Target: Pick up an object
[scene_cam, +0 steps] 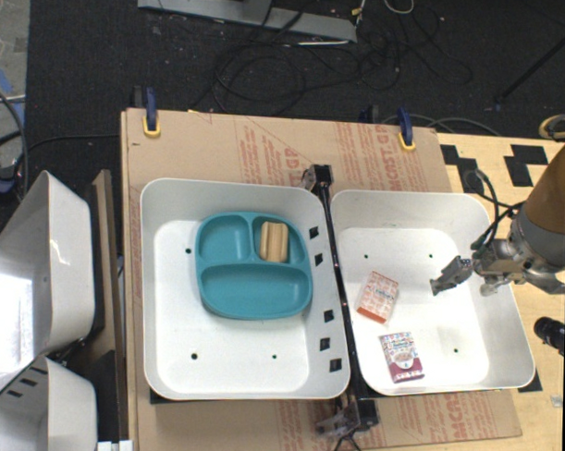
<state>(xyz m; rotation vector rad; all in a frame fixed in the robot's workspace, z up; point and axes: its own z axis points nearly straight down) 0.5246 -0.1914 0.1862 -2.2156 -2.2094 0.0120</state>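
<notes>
my gripper (450, 275) hangs over the right bin (500, 362), toward its 3 o'clock side, arm coming in from 3 o'clock with the wrist above the bin's right rim. nothing visible between the fingers; open or clenched, can't tell from this angle, the tip is a dark blur. two candidate objects in the right bin: an orange-and-white packet (378, 297) lying flat near bin centre, at about 8 o'clock from my gripper and near it but not touching; a maroon-and-white packet (402, 354) lying flat at 6 o'clock from the first one, apart from it, close to the bin's near edge. left bin (167, 355) holds a teal divided plate (238, 292), sitting at roughly 12 o'clock of that bin's centre. a tan block (275, 241) sits in the plate's upper-right compartment, long axis running 12 to 6. the other compartments show bare teal. both bins rest side by side on a cardboard sheet (230, 144) on the tabletop, touching along a dark divider (334, 286). two clamps at the cardboard's 12 o'clock edge.
</notes>
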